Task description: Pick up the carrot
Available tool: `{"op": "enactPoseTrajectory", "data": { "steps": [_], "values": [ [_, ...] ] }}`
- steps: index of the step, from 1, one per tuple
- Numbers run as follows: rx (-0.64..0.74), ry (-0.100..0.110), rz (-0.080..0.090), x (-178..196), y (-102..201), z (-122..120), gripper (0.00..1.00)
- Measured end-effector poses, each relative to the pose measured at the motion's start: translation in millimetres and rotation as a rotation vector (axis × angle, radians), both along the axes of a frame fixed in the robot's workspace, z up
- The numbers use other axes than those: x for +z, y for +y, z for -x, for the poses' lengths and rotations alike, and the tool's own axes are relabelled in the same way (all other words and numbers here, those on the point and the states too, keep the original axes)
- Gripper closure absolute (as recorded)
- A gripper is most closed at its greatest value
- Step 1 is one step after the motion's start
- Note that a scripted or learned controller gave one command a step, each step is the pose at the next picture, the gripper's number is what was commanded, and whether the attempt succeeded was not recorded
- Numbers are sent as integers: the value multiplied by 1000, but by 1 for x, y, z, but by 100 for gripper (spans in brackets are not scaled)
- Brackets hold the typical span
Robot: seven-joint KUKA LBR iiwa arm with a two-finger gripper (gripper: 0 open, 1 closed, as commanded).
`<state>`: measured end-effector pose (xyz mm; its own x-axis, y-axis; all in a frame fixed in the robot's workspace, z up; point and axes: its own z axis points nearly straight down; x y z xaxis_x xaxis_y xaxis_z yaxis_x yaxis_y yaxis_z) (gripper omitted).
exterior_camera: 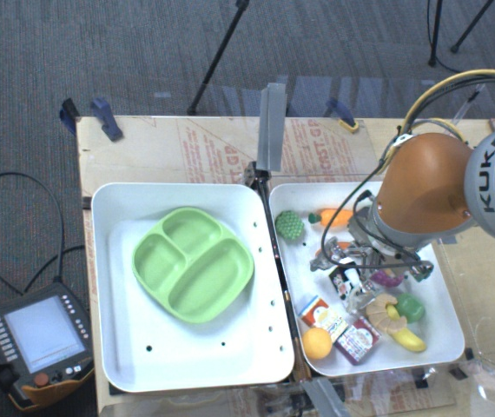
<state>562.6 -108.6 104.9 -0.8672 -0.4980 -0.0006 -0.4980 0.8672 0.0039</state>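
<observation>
Approach step. The carrot (334,217) lay at the upper left of the right bin (452,320), beside a green ball (289,224). The gripper (349,282) hung lower, over the toys; whether it held anything could not be told. Next, it probably needed to shift up-frame over the carrot.

Both bins (108,233) smooth white plastic, slight sheen. Green plate (194,263) matt plastic, three compartments. Carrot (334,217) smooth orange plastic look. Green ball (289,225) bumpy, rough-textured. Orange band (425,185) on arm glossy, catching light. Bench top (204,150) raw cardboard-like board, matt, printed red. Floor (100,42) ribbed grey carpet.
</observation>
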Motion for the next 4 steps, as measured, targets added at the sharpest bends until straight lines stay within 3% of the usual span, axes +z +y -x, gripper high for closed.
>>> {"op": "enactPoseTrajectory", "data": {
  "steps": [1,2,3,4],
  "values": [
    [-148,0,0,-19,-3,-71,0],
    [-244,2,1,-19,-2,-63,0],
    [-192,-1,1,-18,9,-82,0],
    [-298,2,1,-19,15,-77,0]
  ]
}}
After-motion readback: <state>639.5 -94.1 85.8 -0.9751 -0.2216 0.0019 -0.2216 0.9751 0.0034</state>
